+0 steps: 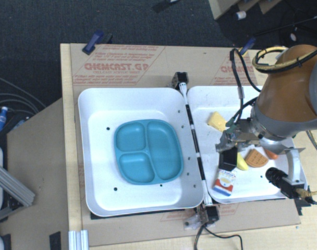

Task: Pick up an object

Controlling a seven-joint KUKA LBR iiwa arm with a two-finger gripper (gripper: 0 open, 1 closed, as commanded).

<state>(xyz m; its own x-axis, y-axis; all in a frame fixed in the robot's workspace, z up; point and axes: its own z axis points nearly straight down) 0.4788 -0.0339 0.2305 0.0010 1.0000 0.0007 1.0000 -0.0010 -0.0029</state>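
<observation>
Several small objects are lying in the right bin [252,196]: a pale yellow wedge [217,121] toward the bin's back left, a yellow piece [243,163] and an orange waffle-patterned piece [257,158] sitting touching each other near the middle, and a small white carton with red and blue print [225,183] resting near the front left corner. The gripper [229,158] is hanging low over this bin, its dark tip sitting just beside the yellow piece and just behind the carton. Whether the fingers are spread or closed cannot be told from this angle, and nothing is visibly sitting between them. The grey arm with its orange band [289,82] is reaching in from the right and covering the back right part of the bin, with cables [241,77] trailing along it. The left bin [96,103] is lying just beside the right one, the two meeting along a dark seam. A blue compartment plate [148,151], divided into three sections, is resting flat near the centre of the left bin. Both bins are sitting on a counter [122,64] covered with a printed cardboard sheet. A blue clip [93,42] is lying at the counter's far left corner.
</observation>
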